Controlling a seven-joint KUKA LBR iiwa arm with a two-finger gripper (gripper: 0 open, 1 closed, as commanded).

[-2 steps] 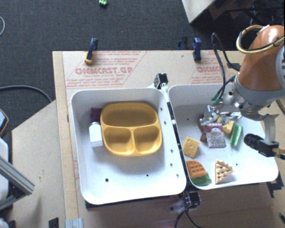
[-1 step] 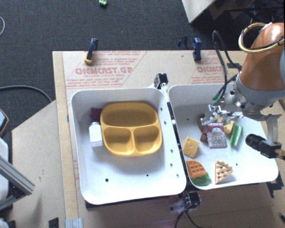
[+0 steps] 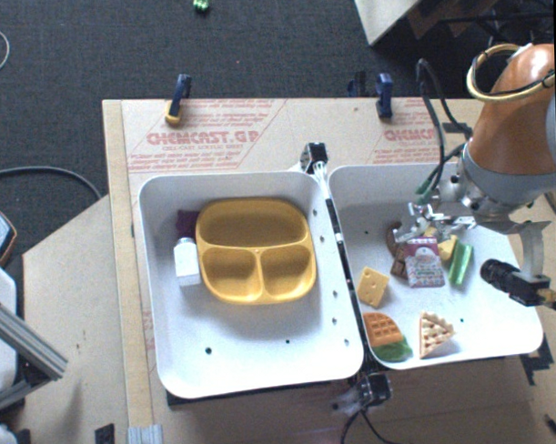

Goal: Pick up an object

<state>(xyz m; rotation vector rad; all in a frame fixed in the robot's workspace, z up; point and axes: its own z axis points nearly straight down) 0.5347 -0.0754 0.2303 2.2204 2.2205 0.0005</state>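
Observation:
My gripper (image 3: 424,224) hangs low in the right bin (image 3: 500,332), near its upper middle, right over a tight cluster of toy food. In that cluster lie a pink-and-white carton (image 3: 424,268), a brown piece (image 3: 394,240), a small yellow piece (image 3: 446,248) and a green pod (image 3: 460,264). The gripper's tip is among these items, and I cannot make out whether anything is in its grasp. Further forward in the same bin lie a cheese wedge (image 3: 373,285), a waffle (image 3: 382,329) on a green leaf (image 3: 395,351), and a lattice-topped wedge (image 3: 435,333).
The left bin (image 3: 173,357) holds a yellow divided plate (image 3: 255,249), with a small white bottle (image 3: 186,262) and a dark purple item (image 3: 187,221) at its left. A black cylinder (image 3: 508,279) on the arm overhangs the right bin's right side.

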